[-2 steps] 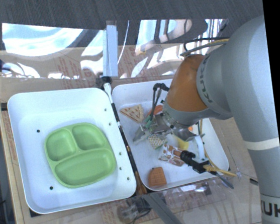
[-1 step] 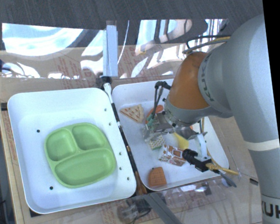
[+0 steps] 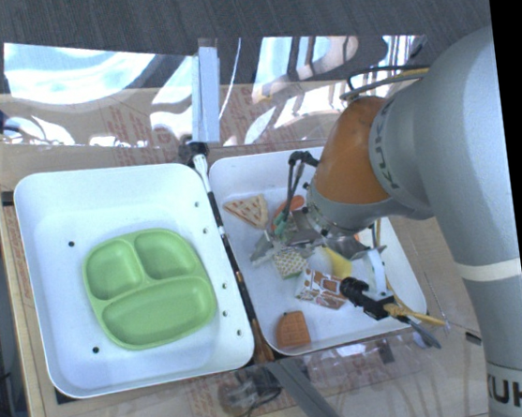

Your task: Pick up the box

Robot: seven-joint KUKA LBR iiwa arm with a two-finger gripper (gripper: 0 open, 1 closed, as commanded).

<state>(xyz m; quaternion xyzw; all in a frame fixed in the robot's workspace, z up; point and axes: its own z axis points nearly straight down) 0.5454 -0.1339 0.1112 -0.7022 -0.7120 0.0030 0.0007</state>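
Note:
The box [image 3: 320, 288] is small, printed in brown and white, and lies in the right bin [image 3: 238, 173] near its front middle. My gripper [image 3: 282, 241] hangs low over the middle of that bin, up and to the left of the box, close above a tan waffle-like piece [image 3: 289, 264]. Nothing shows in its grasp. The arm's orange band and wrist hide the bin's right part.
Also in the right bin are a triangular toast slice [image 3: 247, 211] at the back left, a brown biscuit-like piece [image 3: 293, 329] at the front, a yellow item [image 3: 340, 264] and a small red-orange item [image 3: 295, 204]. The left bin [image 3: 34, 207] holds a green divided plate [image 3: 148, 287].

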